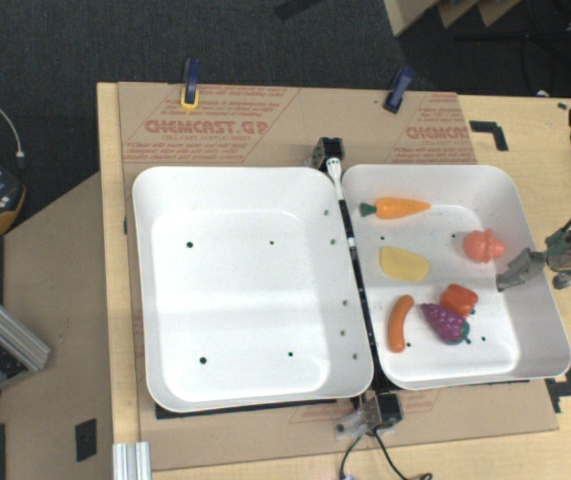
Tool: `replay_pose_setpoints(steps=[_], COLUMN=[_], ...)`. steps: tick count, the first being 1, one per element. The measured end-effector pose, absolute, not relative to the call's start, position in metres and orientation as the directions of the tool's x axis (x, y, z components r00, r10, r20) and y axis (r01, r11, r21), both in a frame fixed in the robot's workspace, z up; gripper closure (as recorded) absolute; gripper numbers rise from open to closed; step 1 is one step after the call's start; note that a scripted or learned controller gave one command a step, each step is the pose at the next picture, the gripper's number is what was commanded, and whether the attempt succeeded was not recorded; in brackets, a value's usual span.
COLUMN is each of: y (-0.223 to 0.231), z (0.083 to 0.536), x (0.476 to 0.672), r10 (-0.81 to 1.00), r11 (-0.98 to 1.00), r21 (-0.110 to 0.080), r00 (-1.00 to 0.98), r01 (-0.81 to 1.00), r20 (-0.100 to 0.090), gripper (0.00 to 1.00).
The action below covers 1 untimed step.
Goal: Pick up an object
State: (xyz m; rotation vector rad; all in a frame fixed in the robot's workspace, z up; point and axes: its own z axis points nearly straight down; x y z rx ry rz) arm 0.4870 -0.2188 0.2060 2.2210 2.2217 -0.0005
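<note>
The left bin (235, 288), centre-left of the frame, is a shallow, glossy white tray with rounded corners. The right bin (485, 363) matches it and carries six smooth plastic food pieces: an orange sausage (399, 323), a tapered carrot (397, 208) at top, a flat yellow wedge (404, 264), a knobbly purple grape bunch (445, 322), a red pepper (459, 298), and a rounded pink piece (482, 246). The tool (521, 268) sits at the bin's right rim, just right of the pink piece and apart from it; its state cannot be told. Both bins rest on a brown board-covered worktop (265, 118).
</note>
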Motion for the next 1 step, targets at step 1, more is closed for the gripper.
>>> replay_pose_setpoints(steps=[1], y=[-0.2192], z=[0.2168], x=[0.4879], r10=[1.0], r11=[0.001], r21=[0.004], r00=[-0.001], r01=[1.0], r20=[-0.003], gripper=[1.0])
